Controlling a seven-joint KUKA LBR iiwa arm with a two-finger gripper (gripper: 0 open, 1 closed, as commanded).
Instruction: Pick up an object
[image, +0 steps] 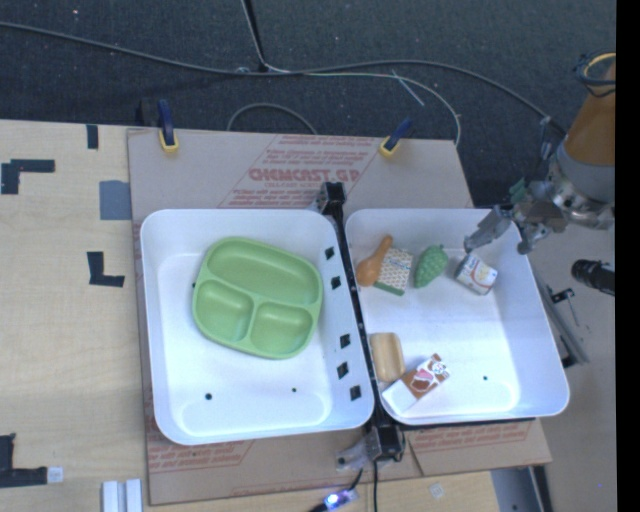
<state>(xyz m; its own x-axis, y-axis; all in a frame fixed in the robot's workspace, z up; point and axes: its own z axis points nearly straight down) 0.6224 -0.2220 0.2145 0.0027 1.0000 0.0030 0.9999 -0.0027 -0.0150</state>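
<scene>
Can (476, 273) (near bin's (545, 330) right rim)

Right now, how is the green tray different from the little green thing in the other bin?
The green divided plate is big, flat and pale green, with three compartments; the small green toy is much smaller, lumpy and darker green. The plate lies alone in the left bin; the toy lies among several other items in the right bin. Both are green and rest on a bin floor.
</scene>
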